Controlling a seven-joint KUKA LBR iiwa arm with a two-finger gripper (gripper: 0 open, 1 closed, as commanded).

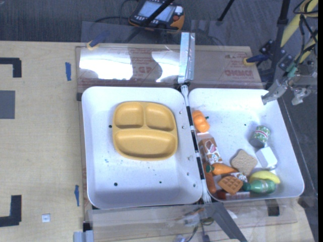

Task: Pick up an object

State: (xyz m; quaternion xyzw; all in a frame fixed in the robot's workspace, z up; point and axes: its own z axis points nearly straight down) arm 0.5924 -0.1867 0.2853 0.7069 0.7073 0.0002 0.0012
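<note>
The right bin [237, 102] holds several toy foods. An orange fruit [200, 122] and a brown packet [208, 149] lie along its left wall. A carrot [222, 169], a waffle [231, 184] and a bread slice [244, 161] sit near the front. A small green can [261, 134], a white block [266, 158], a yellow fruit [265, 176] and a green vegetable [260, 186] lie at the right. My gripper [270, 96] hangs over the bin's far right corner, well above and apart from all the objects.
The left bin [101, 175] carries a yellow divided plate [145, 130]. A metal divider [186, 57] stands behind the seam between the bins. Cables and stands crowd the upper right around the arm [298, 79].
</note>
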